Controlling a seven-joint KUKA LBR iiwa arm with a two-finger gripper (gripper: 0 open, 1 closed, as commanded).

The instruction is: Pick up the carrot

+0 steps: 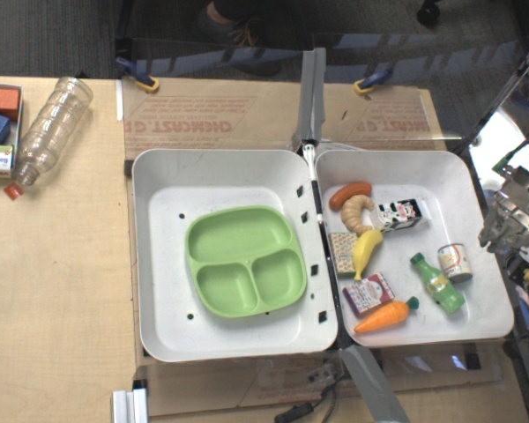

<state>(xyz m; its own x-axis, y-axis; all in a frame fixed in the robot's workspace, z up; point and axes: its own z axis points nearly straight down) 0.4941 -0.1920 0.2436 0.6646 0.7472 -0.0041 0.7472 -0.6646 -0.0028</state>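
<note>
A grey robot arm is reaching in at the far right edge of the view, its two-finger gripper (502, 223) hanging just outside the right wall of the right-hand shallow white bin (458, 167), well apart from the objects inside; whether it is open or closed cannot be told, since the metal parts are blurring together. The orange toy carrot with a green top (385, 315) is lying near the front of that bin, tilted, its green end pointing right; a small pink carton (366, 293) is sitting just beside it; a yellow toy banana (366, 249) is lying behind that; a green plastic bottle (438, 284) is resting to the carrot's right. The left-hand white bin (154, 263) is holding a green three-compartment plastic tray (244, 260).
</note>
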